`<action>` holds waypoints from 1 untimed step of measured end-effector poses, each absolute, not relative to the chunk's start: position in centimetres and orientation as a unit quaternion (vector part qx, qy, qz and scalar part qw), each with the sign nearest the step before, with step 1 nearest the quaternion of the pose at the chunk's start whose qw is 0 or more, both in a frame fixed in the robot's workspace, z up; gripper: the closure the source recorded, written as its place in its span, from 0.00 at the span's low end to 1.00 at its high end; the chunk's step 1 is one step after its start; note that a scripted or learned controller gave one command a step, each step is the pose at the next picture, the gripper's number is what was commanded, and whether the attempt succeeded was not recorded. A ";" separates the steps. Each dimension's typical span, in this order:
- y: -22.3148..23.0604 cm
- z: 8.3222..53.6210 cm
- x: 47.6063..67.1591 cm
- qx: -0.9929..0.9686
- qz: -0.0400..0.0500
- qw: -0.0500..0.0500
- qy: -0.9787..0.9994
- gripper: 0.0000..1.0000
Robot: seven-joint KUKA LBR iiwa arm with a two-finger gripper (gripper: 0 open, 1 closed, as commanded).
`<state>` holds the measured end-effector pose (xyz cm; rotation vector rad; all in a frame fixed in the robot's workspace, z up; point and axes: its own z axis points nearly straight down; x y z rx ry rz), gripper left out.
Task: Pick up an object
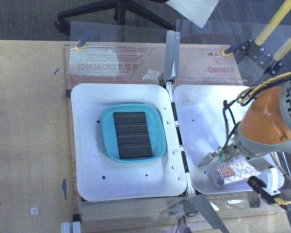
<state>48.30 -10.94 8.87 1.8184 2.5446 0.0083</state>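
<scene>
A red-and-white patterned cylinder [235,171] lies on its side near the front edge of the right bin [199,115]. My gripper [209,159] reaches down into this bin under the orange wrist band, just left of and above the cylinder's grey end. The arm hides part of the cylinder, and I cannot tell whether the gripper touches it. In the left bin [87,144] sits a teal square dish [108,125] with a dark ribbed block [132,135] in it.
A raised divider [177,130] separates the two bins. The arm covers the right bin's right side. Yellow bars [276,16] stand at the back right, and a chair base [119,6] is beyond the bench.
</scene>
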 end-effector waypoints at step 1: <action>-14.7 11.0 47.9 0.651 0.000 0.001 0.759 0.00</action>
